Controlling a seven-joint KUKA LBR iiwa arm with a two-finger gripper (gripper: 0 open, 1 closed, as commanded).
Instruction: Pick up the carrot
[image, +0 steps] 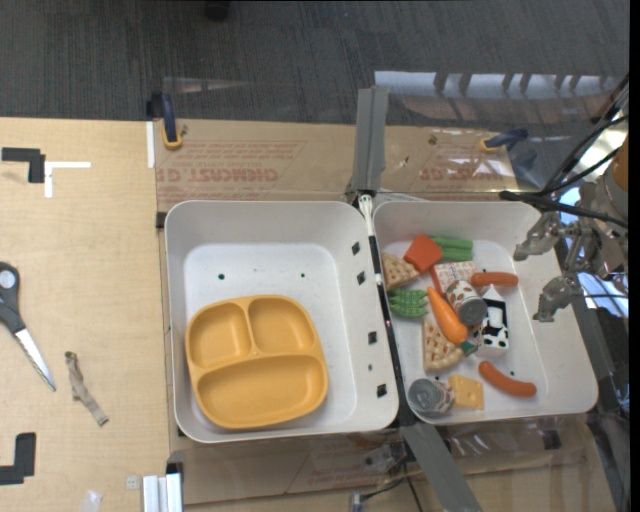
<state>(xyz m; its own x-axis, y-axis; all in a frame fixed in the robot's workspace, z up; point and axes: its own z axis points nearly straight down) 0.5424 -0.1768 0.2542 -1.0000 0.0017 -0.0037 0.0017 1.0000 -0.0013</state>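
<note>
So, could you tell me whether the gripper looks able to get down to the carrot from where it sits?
Probably yes. The carrot lies on top of the pile in the right bin, nothing covering it, and the gripper hovers over that bin's right side. The toys packed against it may crowd the grasp.

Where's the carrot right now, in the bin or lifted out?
In the bin. The carrot lies slanted among the toy food in the right bin, apart from the gripper.

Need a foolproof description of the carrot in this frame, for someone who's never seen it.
Take the right white bin, the one crowded with toy food. The carrot lies near the middle of the pile, slanting across a waffle wedge. It is plain orange and tapered, unlike the two redder sausages.
</note>
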